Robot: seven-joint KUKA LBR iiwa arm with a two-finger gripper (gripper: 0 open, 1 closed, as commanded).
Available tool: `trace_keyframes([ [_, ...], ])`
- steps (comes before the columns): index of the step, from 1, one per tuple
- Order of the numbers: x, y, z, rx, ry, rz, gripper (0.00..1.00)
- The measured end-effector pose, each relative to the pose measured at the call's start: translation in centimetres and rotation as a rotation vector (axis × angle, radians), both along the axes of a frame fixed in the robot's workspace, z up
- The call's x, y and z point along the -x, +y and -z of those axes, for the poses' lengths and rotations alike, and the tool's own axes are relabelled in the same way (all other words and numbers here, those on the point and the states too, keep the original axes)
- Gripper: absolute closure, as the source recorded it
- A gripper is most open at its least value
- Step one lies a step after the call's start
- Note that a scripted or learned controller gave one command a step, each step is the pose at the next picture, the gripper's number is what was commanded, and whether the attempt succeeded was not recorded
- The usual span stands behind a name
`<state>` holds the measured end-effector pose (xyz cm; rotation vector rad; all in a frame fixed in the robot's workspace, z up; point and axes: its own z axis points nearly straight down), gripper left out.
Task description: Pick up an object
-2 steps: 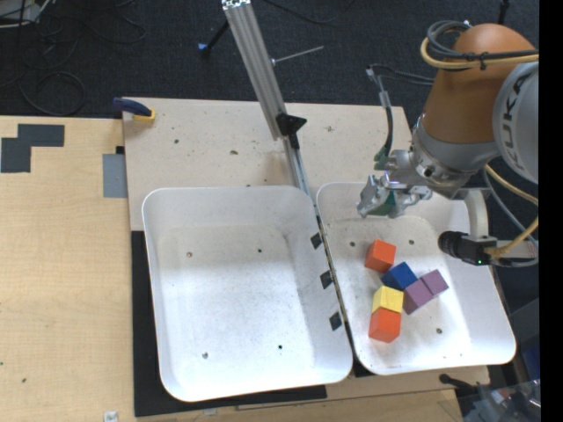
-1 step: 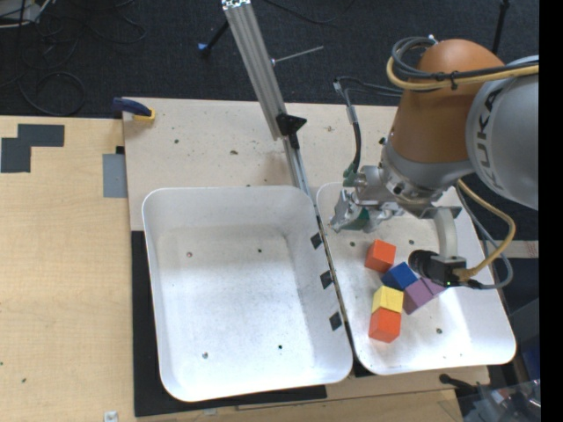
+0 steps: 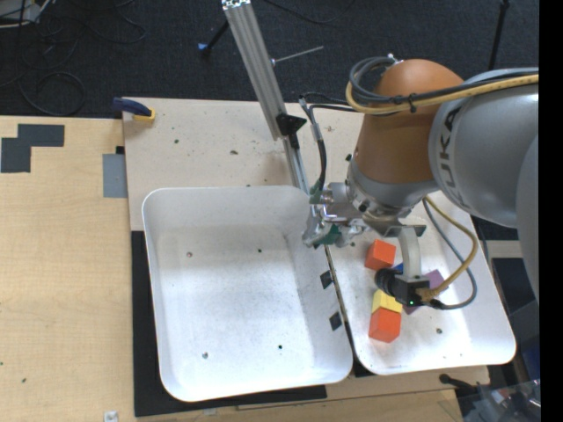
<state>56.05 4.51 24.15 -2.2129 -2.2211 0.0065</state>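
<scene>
Grey and orange, the arm (image 3: 413, 130) bends down from the right, its tool (image 3: 327, 222) low over the seam between the bins, grip state unclear, while orange blocks (image 3: 381, 255) and a yellow block (image 3: 384, 301) lie in the right bin (image 3: 479, 341).

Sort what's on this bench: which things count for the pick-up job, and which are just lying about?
For the job:
- gripper, low at the right bin's left wall
- right bin
- upper orange block
- yellow block
- lower orange block
- purple block, partly hidden

Lying about:
- left bin
- blue-and-yellow clamp
- slanted aluminium bar
</scene>
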Motion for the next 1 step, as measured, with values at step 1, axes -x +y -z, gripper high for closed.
trace_keyframes([
  [1, 3.11, 4.62, 1.9, 0.0, 0.002, -0.001, 1.0],
])
